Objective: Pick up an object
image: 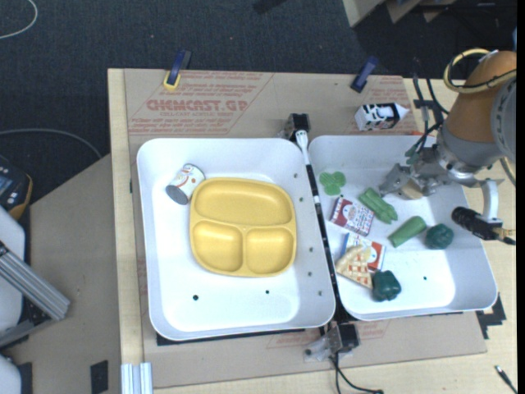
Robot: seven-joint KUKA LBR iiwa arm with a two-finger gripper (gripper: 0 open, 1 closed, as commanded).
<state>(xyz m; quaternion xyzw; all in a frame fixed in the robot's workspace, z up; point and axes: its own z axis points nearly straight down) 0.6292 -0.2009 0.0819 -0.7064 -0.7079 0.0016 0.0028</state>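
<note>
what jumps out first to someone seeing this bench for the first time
The large yellow plastic divided plate in the left white bin draws the eye first, with a small white cup lying on its side at the plate's upper left edge. Next comes the cluster of small green toy vegetables and colourful cards in the right white bin, where the grey arm's gripper reaches down near the bin's upper part.

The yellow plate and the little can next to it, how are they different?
The yellow divided plate is wide, flat and split into three sections; the small can is much smaller and round like a tube. The plate lies flat and open side up, while the can lies tipped on its side at the plate's upper left corner. Both sit in the left white bin.
</note>
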